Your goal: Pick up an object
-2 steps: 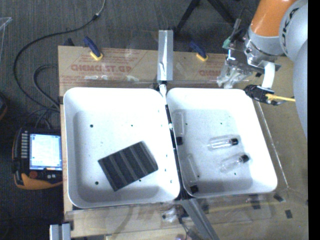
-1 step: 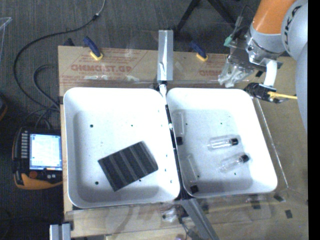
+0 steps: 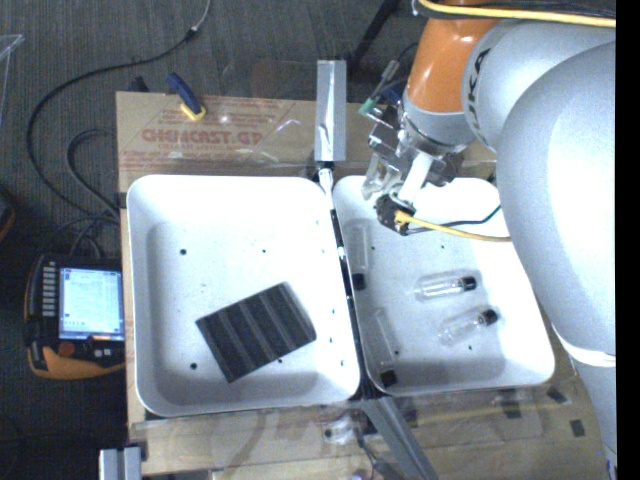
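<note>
Camera view, looking down: pincer (image 3: 383,188) poised over the far left corner of the right bin (image 3: 500,358), whether spread or pressed together impossible to tell, nothing visibly pinched. Nearest fair target: upper clear vial (image 3: 445,286), lying on its side mid-bin, black cap to the right, just apart from the lower vial (image 3: 465,325). Best to turn the pincer across the vial's short axis, descend straight over the middle of its body and close gently; round and smooth, so likely to roll or slip out. Better left alone: black ribbed block (image 3: 257,330) in the left bin (image 3: 200,238), well apart and probably too wide.
</note>
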{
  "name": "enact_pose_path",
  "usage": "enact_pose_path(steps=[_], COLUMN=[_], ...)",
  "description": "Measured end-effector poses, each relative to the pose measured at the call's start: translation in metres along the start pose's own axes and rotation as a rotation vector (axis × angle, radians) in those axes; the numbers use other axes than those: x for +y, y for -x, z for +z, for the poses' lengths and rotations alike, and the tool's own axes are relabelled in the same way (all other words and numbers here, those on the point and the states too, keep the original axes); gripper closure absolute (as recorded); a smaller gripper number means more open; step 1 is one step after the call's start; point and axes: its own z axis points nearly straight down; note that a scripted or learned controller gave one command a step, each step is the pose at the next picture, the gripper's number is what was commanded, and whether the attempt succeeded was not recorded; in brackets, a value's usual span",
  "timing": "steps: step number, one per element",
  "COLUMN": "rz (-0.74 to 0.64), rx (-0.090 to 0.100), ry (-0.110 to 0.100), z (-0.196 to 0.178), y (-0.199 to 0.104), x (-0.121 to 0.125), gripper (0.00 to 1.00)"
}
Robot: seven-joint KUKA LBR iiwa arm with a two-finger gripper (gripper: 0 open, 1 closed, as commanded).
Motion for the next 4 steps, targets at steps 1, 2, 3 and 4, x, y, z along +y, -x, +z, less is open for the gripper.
enact_pose_path(steps=[1,2,3,4], rz=[0.499,0.755,0.509,0.752], rx=[-0.002,0.001,-0.003,0.001], ry=[0.003,0.001,0.002,0.000], z=[-0.010,-0.062,-0.027,-0.039], y=[0.013,0.047,0.120,0.070], x=[-0.014,0.012,0.064,0.013], gripper=[1.00,1.00,1.00,1.00])
